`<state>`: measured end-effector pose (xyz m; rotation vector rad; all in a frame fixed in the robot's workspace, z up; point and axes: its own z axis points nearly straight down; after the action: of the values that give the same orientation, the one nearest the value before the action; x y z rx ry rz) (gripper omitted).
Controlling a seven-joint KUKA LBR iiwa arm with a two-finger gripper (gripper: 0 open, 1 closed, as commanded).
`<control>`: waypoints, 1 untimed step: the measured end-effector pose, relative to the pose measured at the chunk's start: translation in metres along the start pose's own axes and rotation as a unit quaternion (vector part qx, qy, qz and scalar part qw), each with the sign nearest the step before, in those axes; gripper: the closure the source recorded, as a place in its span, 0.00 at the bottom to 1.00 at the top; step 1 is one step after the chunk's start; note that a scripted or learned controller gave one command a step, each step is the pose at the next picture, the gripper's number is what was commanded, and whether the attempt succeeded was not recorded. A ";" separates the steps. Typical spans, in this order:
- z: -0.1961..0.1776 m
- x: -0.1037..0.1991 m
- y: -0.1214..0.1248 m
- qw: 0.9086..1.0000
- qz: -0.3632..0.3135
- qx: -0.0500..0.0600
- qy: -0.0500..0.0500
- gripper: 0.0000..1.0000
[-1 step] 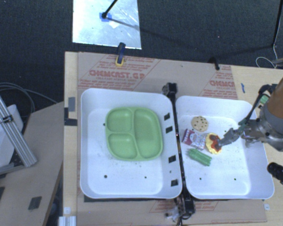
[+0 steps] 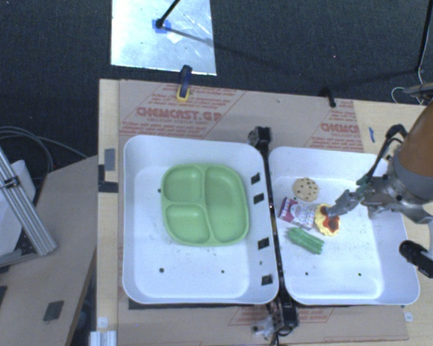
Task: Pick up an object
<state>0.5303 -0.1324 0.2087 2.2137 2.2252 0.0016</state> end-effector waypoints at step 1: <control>0.072 -0.020 0.007 1.000 0.003 0.003 0.001 0.00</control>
<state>0.5377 -0.1529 0.1365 2.2237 2.2236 -0.0045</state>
